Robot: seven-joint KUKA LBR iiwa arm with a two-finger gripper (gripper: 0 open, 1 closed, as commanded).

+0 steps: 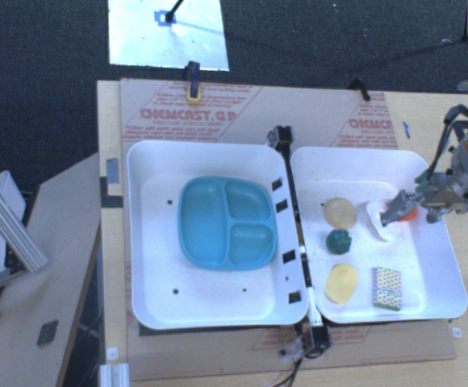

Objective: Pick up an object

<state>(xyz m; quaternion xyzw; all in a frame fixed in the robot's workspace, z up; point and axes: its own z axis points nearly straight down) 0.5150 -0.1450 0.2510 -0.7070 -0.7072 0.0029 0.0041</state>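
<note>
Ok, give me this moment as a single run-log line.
gripper: low in right bin, over white object | grasp: unconfirmed | blue divided plate: left bin | teal ball: untouched

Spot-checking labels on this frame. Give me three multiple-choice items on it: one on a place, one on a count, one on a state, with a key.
1. Where does the blue divided plate lie?
A. in the left bin
B. in the right bin
C. on the bench outside both bins

2. How many compartments does the plate have?
A. two
B. three
C. five

3. Where is the gripper in relation to the bins?
A. over the left bin
B. over the right bin's upper right part
C. over the carpet behind the bench

Key:
1 A: the plate sits in the middle of the left bin.
2 B: its ridges mark off one long section and two smaller ones.
3 B: the gripper is above the right bin, close to a white object and something orange.
</note>
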